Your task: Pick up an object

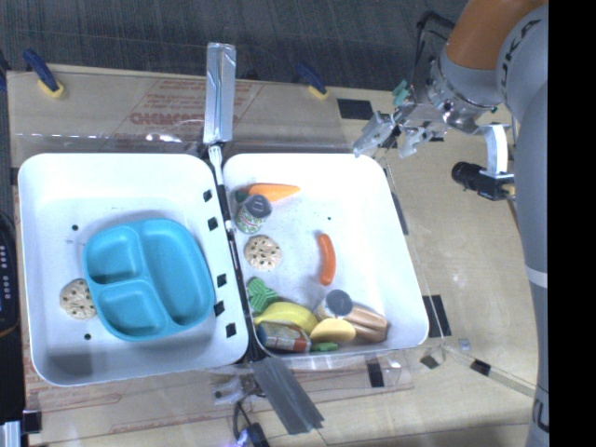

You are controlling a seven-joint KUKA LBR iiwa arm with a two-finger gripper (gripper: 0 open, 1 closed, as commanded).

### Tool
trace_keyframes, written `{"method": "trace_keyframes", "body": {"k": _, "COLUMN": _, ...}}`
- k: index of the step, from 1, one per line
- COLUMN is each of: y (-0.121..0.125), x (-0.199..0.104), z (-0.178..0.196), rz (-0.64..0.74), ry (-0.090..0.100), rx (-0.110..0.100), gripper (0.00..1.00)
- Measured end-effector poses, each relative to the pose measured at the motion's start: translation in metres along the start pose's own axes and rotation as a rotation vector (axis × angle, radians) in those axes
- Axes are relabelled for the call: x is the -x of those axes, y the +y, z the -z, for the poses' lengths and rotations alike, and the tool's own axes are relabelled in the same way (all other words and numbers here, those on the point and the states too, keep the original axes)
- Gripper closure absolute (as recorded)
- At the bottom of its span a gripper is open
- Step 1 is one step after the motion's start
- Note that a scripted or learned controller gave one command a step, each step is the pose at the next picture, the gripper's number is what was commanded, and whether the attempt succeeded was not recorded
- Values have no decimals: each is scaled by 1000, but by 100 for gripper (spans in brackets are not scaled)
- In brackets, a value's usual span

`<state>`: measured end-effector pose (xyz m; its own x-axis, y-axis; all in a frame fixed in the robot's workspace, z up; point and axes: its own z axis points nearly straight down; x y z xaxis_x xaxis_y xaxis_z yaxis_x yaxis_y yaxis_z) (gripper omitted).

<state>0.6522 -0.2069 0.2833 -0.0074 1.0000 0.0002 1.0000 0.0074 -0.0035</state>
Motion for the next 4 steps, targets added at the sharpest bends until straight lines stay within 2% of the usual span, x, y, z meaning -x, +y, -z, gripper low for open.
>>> {"method": "trace_keyframes", "body": {"k": 1, "y": -51, "x": -47, "z": -90, "rz": 45, "ry": 2, "rx": -6, "gripper": 0}}
{"method": "trace_keyframes", "body": {"k": 2, "y": -87, "x": -13, "z": -191, "rz": 114, "ry": -2, "rx": 5, "gripper": 0}}
{"method": "trace_keyframes", "body": {"k": 3, "y": -86, "x": -13, "z": -181, "rz": 118, "ry": -2, "rx": 3, "gripper": 100}}
{"method": "trace_keyframes", "body": {"k": 4, "y": -14, "x": -78, "z": -47, "rz": 97, "ry": -1, "rx": 13, "gripper": 100}}
